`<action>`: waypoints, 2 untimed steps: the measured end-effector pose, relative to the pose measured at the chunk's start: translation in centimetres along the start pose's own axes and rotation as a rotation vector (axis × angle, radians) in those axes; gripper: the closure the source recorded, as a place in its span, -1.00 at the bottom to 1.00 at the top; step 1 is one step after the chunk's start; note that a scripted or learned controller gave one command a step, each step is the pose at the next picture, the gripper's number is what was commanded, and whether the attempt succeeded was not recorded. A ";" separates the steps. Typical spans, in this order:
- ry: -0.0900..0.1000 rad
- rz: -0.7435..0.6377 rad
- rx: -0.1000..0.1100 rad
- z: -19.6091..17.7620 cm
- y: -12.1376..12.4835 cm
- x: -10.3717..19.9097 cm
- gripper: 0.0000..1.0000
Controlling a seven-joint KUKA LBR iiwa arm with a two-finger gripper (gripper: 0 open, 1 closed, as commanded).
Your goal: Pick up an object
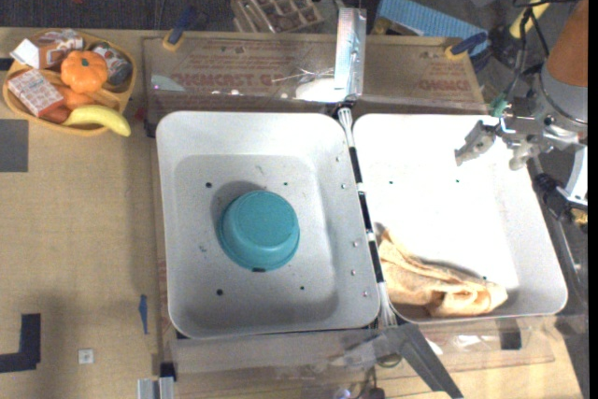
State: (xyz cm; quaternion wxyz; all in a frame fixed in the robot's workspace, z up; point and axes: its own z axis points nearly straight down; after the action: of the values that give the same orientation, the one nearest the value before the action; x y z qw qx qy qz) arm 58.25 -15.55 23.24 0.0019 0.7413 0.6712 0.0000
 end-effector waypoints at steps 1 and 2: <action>0.002 -0.029 0.003 5.1 -7.0 0.2 -1.00; 0.003 -0.208 0.003 13.4 -10.9 4.7 -1.00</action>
State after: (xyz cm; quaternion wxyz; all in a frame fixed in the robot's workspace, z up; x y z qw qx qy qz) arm 47.91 -9.83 9.78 -0.0004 0.6676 0.7445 0.0002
